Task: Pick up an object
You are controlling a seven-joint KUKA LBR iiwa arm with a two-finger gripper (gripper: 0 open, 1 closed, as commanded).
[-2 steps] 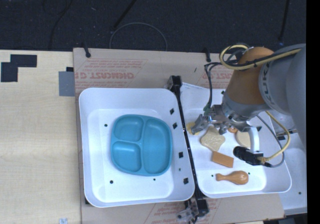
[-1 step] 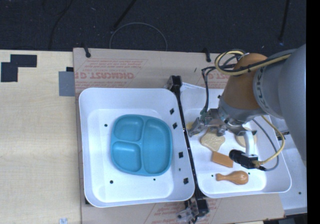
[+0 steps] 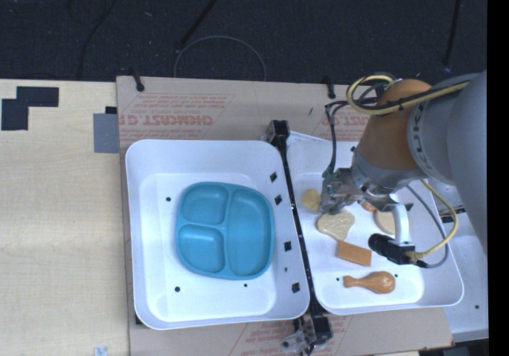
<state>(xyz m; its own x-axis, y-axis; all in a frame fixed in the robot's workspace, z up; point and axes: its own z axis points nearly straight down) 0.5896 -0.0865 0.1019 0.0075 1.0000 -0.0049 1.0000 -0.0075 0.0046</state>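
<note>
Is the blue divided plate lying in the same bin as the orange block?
No, the blue divided plate lies alone in the left bin, while the orange block lies in the right bin.

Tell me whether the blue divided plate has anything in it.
Empty. The blue plate lies flat in the left bin, and all three compartments show bare blue, with nothing resting in them.

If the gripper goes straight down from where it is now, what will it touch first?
Probably the pale heart-shaped piece, just below the gripper in the right bin; depth is unclear from this slanted view.
</note>
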